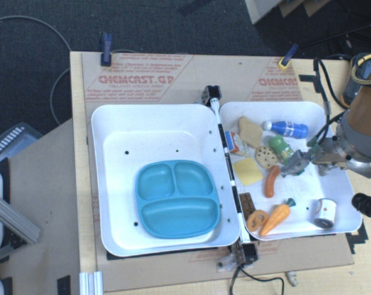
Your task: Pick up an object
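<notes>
Brown cardboard underlies two white bins; end effector state unclear.

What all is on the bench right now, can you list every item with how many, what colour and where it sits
bins: two, white, side by side on the bench
divided plate: one, blue, in the left bin
bottle: one, blue and white, lying at the back of the right bin
bread slice: one, tan, back left of the right bin
cookie: one, brown with dark chips, beside the bread slice
green item: one, green, right of the cookie, too small to name
cheese slice: one, yellow, left part of the right bin
sausage: one, red-orange, middle of the right bin
carrot: one, orange, front of the right bin
pretzel: one, orange-brown, touching the carrot's left
can: one, white, front right corner
gripper: one, grey, low above the sausage
</notes>
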You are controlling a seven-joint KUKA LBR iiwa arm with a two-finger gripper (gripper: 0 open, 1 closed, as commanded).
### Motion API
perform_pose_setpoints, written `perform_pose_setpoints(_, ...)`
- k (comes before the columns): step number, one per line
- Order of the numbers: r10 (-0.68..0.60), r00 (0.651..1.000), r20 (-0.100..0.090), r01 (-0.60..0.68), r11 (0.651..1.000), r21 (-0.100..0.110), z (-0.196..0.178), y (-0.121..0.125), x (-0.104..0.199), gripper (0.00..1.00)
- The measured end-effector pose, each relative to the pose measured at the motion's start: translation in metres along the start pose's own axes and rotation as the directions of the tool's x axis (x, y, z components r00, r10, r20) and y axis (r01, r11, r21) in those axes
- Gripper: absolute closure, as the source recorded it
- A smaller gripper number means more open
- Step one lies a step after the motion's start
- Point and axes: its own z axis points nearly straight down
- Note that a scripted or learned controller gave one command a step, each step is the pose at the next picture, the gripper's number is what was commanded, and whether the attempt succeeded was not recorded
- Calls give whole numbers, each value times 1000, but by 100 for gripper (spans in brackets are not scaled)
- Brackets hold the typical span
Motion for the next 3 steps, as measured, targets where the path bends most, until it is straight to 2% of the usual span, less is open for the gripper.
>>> perform_pose_setpoints(1,1,1000,0,-1,1000,1,86,38,-47,0)
perform_pose_setpoints(2,-1,1000,0,1,1000,-1,146,105,-13,0)
perform_pose_setpoints(3,0,1000,-1,0,1000,1,146,66,-4,0)
